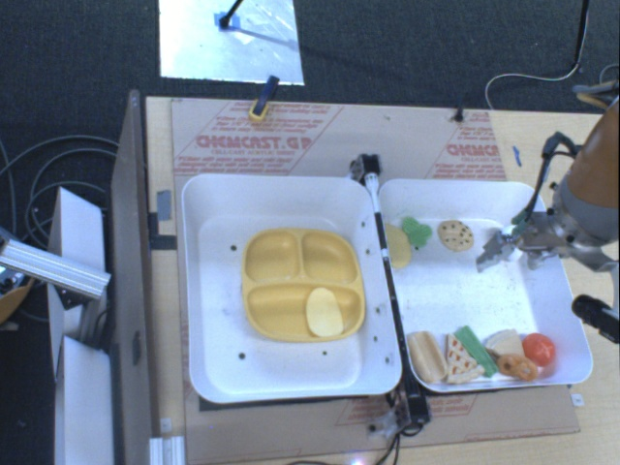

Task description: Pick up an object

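A round, speckled cookie (454,234) lies near the right bin's (465,308) far edge, just beside the spread, empty claw (496,251).

I see two white bins (208,289) on a tan board (320,134) printed with red lettering. In the left bin, a yellow tray (281,269) carries a paler yellow oval (325,313). In the right bin (465,303) I make out a green piece (418,231), a tan cookie (454,234) speckled with dark dots, a pale yellow piece (397,247), a beige bun (425,354), a cream wedge (463,359) with reddish spots, a green strip (477,348), a red tomato (539,349) and an orange-brown lump (518,366). My arm (591,177) shows orange above grey; the gripper (496,251) is grey. The floor (77,56) is dark, with a silvery sheet (231,27).
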`<action>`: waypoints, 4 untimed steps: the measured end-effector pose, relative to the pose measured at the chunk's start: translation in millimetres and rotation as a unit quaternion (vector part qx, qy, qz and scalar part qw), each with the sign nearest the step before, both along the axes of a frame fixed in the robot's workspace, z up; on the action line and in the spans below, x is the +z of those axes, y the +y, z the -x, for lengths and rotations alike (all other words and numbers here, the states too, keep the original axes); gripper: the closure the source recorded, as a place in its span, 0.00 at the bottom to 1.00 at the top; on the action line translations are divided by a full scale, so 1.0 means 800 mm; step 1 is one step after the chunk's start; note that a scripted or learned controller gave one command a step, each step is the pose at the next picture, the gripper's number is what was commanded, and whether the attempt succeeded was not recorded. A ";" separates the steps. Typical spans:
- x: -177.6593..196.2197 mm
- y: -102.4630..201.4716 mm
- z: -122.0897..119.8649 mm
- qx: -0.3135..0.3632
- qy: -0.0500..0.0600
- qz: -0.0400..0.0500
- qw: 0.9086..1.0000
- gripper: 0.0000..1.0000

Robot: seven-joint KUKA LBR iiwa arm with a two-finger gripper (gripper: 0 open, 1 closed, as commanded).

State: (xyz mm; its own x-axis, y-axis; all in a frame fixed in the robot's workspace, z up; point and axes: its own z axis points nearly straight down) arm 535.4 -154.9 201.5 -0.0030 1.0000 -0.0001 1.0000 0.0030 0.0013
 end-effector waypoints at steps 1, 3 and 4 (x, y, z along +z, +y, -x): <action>-0.022 0.118 -0.100 0.006 -0.003 -0.002 1.000 0.00; -0.147 0.036 0.005 -0.004 0.003 0.000 1.000 0.00; -0.145 0.066 -0.070 0.002 -0.003 0.000 1.000 0.00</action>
State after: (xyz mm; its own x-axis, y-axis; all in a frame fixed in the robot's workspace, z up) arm 591.3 -102.2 85.3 -0.0071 1.0000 -0.0003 0.9999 0.0071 0.0072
